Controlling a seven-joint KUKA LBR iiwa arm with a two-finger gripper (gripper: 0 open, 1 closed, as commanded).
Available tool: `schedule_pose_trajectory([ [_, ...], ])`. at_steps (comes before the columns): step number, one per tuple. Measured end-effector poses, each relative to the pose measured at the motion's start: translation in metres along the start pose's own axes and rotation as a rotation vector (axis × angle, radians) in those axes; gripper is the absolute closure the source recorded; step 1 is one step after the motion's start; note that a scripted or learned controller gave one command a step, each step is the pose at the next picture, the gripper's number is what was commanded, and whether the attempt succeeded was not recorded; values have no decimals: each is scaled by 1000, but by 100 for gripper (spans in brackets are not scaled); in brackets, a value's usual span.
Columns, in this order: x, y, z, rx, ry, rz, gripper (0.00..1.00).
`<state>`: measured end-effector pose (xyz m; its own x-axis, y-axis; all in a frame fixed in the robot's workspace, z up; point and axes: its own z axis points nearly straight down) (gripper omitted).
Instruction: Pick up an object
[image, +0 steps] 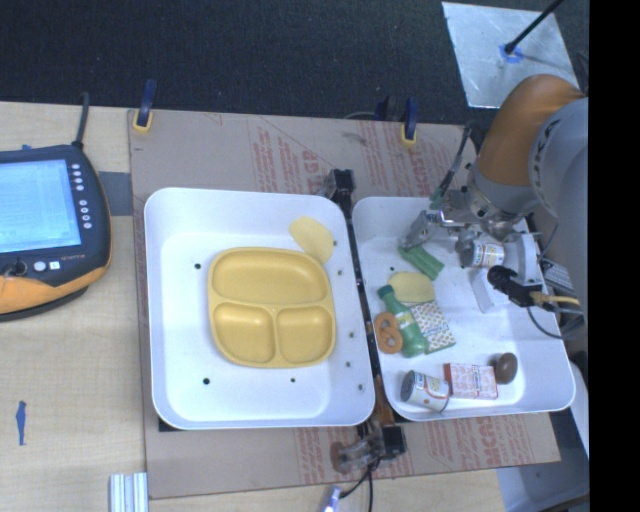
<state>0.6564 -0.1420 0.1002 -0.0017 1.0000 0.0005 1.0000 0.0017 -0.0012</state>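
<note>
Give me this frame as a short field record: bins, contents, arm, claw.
left bin: yellow divided tray; a yellow piece at the tray's far right corner
right bin: green block, pale yellow piece, pretzel, green bottle, patterned packet, small can, red packet, brown round item
arm: reaching in over the right bin's far end
claw: above the green block; grasp state unclear
off the bins: handheld screen unit at the bench's left edge

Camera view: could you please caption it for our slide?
Claw over green item in right bin; yellow tray in left bin.
</note>
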Motion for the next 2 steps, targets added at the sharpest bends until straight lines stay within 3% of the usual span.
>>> schedule_pose_trajectory([
  [1,41,-38,9,3,-1,-4,0],
  [2,21,0,-28,0,0,-2,0],
])
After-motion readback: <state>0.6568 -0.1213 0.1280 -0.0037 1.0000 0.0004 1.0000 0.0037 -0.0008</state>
